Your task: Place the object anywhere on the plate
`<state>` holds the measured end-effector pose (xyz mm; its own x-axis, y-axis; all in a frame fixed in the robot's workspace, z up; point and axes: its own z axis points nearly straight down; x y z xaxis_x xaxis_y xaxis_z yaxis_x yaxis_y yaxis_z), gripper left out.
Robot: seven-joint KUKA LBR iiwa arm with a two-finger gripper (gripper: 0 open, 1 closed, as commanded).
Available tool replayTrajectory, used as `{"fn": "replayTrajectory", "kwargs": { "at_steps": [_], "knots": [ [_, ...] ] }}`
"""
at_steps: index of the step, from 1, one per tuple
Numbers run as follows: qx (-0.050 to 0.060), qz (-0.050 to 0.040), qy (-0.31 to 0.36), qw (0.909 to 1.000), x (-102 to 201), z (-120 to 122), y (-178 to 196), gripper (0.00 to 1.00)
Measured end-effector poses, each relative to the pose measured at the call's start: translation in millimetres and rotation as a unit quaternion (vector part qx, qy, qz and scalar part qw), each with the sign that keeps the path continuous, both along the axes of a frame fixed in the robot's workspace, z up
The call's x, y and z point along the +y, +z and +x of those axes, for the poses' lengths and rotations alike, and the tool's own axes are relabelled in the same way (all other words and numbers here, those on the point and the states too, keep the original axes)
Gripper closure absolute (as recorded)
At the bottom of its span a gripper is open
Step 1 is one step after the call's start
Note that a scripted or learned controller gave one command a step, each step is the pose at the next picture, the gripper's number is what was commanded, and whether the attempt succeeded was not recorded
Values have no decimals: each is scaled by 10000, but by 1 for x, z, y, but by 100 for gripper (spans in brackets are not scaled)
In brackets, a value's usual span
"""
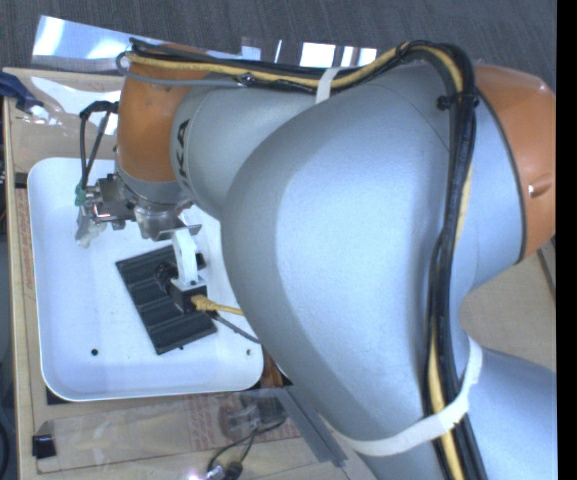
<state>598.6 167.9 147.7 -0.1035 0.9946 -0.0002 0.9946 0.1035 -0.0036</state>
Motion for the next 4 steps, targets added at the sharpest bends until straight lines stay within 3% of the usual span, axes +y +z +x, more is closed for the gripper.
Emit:
{"fn": "replayTrajectory", "kwargs": {
  "at_steps": [1, 2, 3, 4],
  "knots": [
    [-9, 1, -719, 9974, 11, 4, 98, 0],
    [12, -11, -1051, 9945, 12, -44, 83, 0],
    [17, -32, -1922, 9813, 48, -99, -54, 0],
    [-3, -1, -1633, 9866, 51, -25, -18, 0]
  ]
}}
